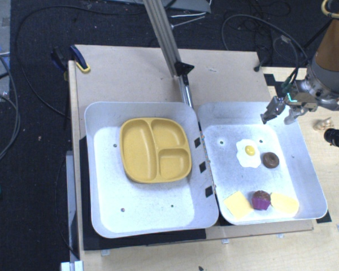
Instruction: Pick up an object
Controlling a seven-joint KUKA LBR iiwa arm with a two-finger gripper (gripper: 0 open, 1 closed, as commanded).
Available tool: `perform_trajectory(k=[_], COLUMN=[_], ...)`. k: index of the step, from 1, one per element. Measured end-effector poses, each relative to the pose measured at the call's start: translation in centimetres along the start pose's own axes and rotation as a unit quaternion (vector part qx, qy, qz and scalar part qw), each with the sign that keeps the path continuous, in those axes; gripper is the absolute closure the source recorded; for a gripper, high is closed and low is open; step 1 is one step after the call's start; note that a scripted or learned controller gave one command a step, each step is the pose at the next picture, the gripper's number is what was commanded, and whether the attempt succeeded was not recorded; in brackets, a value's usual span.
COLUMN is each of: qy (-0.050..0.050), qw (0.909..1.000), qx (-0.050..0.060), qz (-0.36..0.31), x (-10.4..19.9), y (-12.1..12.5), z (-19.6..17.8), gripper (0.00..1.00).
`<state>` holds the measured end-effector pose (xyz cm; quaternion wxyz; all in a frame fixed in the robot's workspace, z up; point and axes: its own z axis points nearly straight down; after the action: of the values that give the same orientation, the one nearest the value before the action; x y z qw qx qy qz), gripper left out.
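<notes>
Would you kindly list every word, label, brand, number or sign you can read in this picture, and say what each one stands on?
None can be read.
The yellow divided plastic plate in the left white bin is plain.
The toy fried egg, brown round piece, purple round toy and two pale yellow slices in the right white bin carry no print.
The gripper shows no legible marking.

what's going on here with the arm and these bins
A robot arm reaches in from the right, its hand over the far edge of the right bin, with nothing between its fingers. That bin holds a fried egg, a brown round piece, a purple piece and two pale yellow slices. The left bin holds a yellow divided plate. Nothing has been picked up yet.
</notes>
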<state>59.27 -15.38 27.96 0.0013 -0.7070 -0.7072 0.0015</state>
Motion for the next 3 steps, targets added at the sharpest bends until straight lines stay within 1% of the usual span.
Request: perform_trajectory(k=[1,2,3], qy=[0.000,0.000,0.000], qw=[1.0000,1.0000,1.0000], qx=[-0.002,0.000,-0.001], qz=[0.000,0.000,0.001], x=[0.0,0.0,1.0], y=[0.1,0.1,-0.2], z=[-0.2,6.2,11.3], gripper=[0.00,0.00,0.00])
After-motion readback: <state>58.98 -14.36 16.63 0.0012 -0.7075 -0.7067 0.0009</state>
